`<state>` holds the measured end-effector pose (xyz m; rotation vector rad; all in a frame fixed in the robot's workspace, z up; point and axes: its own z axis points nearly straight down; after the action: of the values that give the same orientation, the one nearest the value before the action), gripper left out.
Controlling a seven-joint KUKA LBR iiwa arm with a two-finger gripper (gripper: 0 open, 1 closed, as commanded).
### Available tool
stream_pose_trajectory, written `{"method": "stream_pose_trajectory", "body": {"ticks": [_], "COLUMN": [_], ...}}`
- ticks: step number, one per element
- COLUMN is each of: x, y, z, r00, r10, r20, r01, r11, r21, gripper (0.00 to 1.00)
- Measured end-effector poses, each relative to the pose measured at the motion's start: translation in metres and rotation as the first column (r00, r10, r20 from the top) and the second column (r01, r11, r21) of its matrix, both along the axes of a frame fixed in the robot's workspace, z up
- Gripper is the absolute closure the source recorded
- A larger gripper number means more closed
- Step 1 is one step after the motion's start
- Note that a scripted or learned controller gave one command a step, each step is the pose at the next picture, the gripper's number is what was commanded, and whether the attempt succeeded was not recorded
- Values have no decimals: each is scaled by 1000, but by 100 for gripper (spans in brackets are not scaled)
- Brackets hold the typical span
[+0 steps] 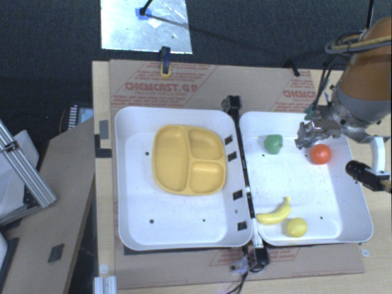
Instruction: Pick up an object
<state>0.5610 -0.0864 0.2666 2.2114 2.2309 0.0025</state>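
The right bin (343, 192) holds an orange-red round fruit (320, 155), a green fruit (273, 143), a yellow banana (274, 212) and a yellow lemon-like fruit (296, 226). My gripper (308, 135) hangs over the back of this bin, just up and left of the orange-red fruit and to the right of the green one. Nothing is visibly held in it. The grey and orange arm (364, 72) comes in from the upper right.
The left bin (135, 219) holds a yellow divided plate (188, 159). A black hinge strip (242, 176) runs between the bins. Cardboard (184, 84) lies under both. A shiny metal sheet (146, 17) sits at the back.
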Motion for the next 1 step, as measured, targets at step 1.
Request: {"method": "stream_pose_trajectory", "body": {"ticks": [1], "x": [15], "y": [55], "z": [3], "r00": [1000], "r10": [-1], "r20": [2], "r01": [1], "r11": [1000], "r21": [-1], "gripper": [100]}}
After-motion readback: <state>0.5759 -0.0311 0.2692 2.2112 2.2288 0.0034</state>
